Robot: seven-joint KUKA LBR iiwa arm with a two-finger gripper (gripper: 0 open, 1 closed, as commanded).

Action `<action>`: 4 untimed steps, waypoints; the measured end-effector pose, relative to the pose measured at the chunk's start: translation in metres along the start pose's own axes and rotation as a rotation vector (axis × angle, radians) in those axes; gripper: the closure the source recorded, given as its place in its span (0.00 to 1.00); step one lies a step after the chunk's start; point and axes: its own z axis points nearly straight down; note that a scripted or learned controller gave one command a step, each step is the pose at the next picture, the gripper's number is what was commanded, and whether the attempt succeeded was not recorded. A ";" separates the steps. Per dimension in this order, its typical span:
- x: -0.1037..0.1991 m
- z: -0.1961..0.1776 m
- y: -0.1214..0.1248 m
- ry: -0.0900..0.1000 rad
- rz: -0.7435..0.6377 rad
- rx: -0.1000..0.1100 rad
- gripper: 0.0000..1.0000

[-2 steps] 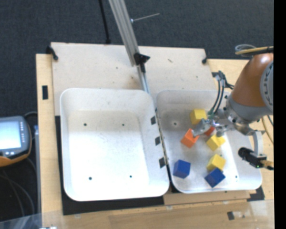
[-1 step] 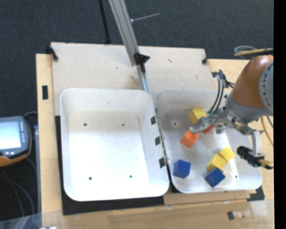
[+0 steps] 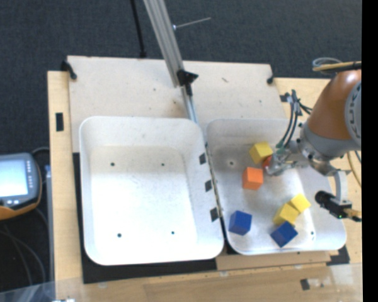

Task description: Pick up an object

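The arm (image 3: 331,121) has a rounded orange band above a grey wrist section. Thin cables, some greenish, run along its left side to the gripper (image 3: 276,165), which looks like small grey metal; its details are too blurred to tell. A black part sticks out below.

A silver rail (image 3: 166,33) slants down from the top to the bench (image 3: 132,87). A handheld screen (image 3: 11,181) sits at the left edge, on dark carpet (image 3: 50,17).
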 end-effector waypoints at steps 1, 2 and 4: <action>-0.004 0.020 -0.004 0.004 0.000 0.027 1.00; -0.011 0.039 -0.020 0.005 0.000 0.024 1.00; -0.036 0.042 0.072 0.010 -0.010 0.046 0.00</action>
